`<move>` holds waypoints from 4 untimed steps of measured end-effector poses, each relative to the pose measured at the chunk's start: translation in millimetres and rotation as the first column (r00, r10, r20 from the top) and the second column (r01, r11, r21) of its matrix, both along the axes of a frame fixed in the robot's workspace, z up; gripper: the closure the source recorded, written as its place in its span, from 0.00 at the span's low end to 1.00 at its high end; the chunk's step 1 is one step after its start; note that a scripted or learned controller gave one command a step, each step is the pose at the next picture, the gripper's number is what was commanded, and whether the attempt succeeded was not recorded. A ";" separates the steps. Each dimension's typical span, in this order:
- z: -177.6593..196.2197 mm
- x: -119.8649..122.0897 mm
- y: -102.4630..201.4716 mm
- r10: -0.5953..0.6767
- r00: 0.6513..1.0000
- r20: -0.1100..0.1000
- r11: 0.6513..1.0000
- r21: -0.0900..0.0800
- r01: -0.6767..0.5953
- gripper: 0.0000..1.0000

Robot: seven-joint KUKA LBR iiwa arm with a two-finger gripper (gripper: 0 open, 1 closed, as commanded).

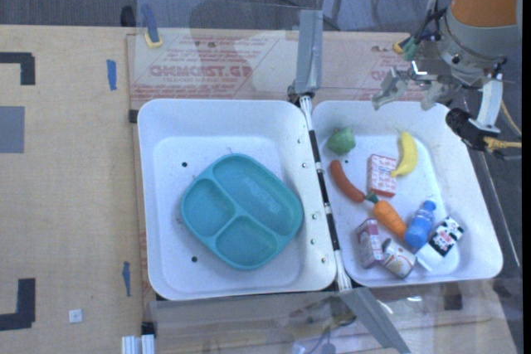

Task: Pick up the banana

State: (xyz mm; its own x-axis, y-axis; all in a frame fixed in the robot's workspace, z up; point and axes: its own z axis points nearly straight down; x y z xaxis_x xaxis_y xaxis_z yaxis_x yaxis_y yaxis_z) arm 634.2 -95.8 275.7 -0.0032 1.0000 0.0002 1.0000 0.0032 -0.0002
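The banana [406, 153], yellow and slightly curved, lies in the upper part of the right bin [481, 203], just right of a red-and-white carton [382, 174]. My gripper [405, 98] hovers over the bin's far rim, a short way beyond the banana and above it. Its two fingers are spread open and hold nothing. The grey wrist and orange band rise behind it at the top right.
The right bin also holds a green item [341, 140], a red sausage [346, 181], a carrot [388, 217], a blue bottle [420, 225], a black-and-white carton [445, 236] and a can [398, 261]. A teal divided plate [241, 210] sits in the left bin [158, 178].
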 end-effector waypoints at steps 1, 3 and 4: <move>-114.2 -2.4 -46.6 -0.006 1.000 0.000 1.000 0.000 0.006 0.00; -176.1 -16.3 -76.2 0.023 1.000 0.013 1.000 -0.004 -0.023 0.00; -164.2 -14.8 -78.0 0.020 1.000 0.020 1.000 -0.005 -0.020 1.00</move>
State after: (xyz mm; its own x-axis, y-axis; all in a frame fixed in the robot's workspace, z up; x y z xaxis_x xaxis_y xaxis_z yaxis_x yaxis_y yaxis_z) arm 619.4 -173.8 111.5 -0.0228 0.9997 -0.0052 0.9995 0.0229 0.0198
